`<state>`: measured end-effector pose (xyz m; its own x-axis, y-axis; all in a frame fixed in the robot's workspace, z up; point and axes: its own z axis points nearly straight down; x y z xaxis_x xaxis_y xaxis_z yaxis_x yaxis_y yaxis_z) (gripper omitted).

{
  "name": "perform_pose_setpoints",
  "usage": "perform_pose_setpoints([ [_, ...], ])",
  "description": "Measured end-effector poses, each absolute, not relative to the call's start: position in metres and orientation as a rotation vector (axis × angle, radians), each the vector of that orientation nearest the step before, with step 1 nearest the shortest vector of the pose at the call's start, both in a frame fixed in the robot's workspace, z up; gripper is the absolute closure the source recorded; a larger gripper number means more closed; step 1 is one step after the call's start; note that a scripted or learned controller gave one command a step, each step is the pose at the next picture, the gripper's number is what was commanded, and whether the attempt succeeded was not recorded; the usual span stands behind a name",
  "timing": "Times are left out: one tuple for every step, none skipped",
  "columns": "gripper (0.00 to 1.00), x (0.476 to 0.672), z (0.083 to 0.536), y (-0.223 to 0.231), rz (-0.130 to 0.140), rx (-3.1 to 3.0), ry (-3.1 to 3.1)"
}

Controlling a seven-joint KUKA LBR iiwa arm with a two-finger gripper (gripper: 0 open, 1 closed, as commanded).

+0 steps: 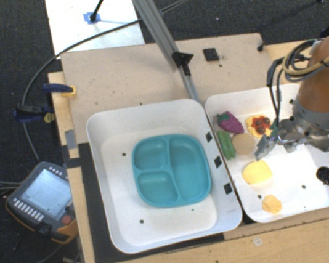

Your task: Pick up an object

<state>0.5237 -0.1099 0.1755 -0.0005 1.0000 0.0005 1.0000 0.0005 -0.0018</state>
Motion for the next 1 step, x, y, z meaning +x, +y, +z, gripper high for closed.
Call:
perform_pose_setpoints([
  [0.0,0.5276,0.128,-0.1014,0.002,-2.218,-2.22],
])
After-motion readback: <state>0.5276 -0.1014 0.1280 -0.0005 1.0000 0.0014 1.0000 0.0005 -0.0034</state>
